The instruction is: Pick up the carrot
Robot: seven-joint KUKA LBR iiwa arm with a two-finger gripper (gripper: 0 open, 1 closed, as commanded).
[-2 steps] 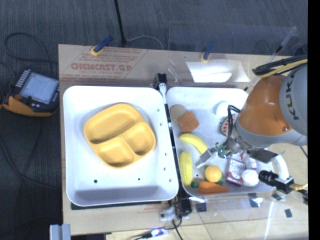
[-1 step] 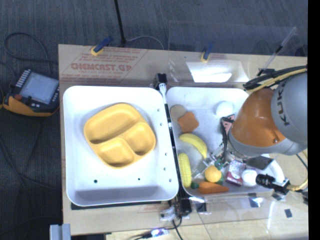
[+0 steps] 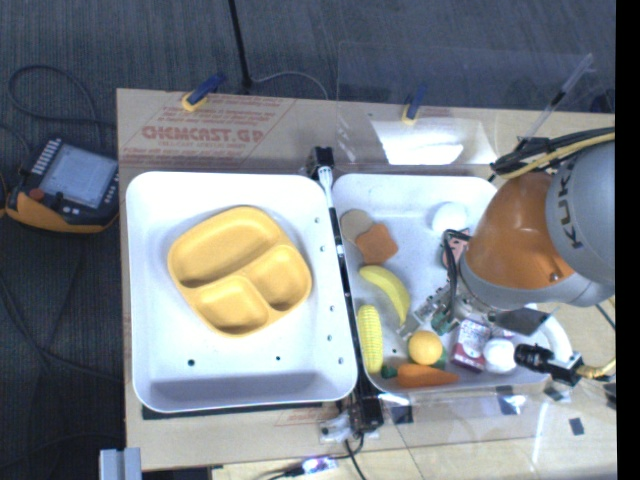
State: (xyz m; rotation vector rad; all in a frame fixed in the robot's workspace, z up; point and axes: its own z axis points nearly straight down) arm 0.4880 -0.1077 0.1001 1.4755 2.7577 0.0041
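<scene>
The slim orange carrot (image 3: 425, 375) lies at the claw's (image 3: 440, 313) six o'clock, long axis three-to-nine. Whether the claw is wide or narrow cannot be told.

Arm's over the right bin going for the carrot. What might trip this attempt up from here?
1. The carrot lies against the right bin's near wall, so a finger may strike the rim.
2. A lemon touches it and the corn cob is close, so the gripper might nudge or grab a neighbour instead.
3. The arm's bulk hides part of the bin, so a miss may be hard to spot.
</scene>
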